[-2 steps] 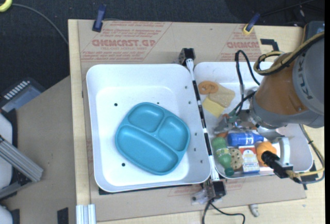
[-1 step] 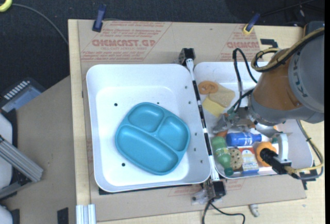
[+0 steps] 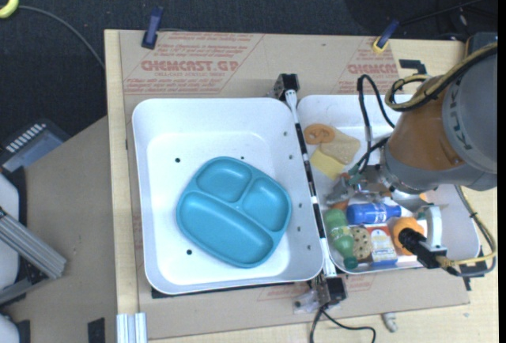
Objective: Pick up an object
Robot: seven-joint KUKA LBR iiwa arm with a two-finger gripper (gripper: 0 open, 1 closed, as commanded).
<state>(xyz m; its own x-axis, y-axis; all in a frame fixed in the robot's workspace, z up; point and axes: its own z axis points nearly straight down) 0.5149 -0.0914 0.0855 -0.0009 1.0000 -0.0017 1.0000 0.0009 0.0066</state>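
Your arm (image 3: 431,136) reaches over the right bin (image 3: 332,106), its wrist low above a blue bottle (image 3: 371,213) amid the clutter toward the worktop's front edge. You cannot tell how the jaws stand. The left bin (image 3: 150,120) carries a blue divided tray (image 3: 233,211).

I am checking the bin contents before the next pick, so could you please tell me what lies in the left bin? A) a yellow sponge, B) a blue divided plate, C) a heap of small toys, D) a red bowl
B: a blue divided plate lies alone on the floor of the left bin, while the small mixed items crowd the right bin.
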